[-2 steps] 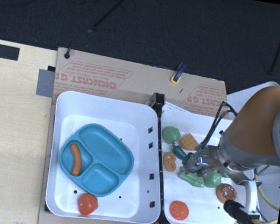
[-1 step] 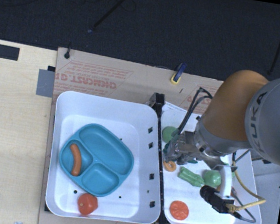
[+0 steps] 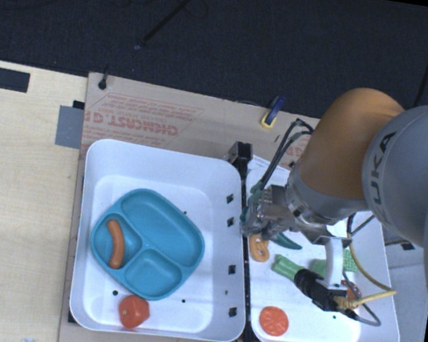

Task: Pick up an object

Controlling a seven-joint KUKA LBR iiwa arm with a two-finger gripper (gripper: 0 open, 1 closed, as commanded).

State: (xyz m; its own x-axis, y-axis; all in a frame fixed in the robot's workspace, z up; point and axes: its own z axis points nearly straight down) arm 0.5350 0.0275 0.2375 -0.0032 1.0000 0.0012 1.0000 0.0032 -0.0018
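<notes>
Orange and round, a small toy fruit (image 3: 273,321) lies near the front edge of the right bin (image 3: 381,336), with a green object (image 3: 287,267) and a tan ring-shaped piece (image 3: 260,252) behind it. I see the gripper (image 3: 263,229) low over that bin's left side, just above the tan piece; whether the fingers are spread or closed I cannot tell, the wrist hides them. Over in the left bin (image 3: 106,158) sits a blue divided plate (image 3: 149,241) holding a toy hot dog (image 3: 116,242), and a red tomato (image 3: 133,311) rests just in front of it.
</notes>
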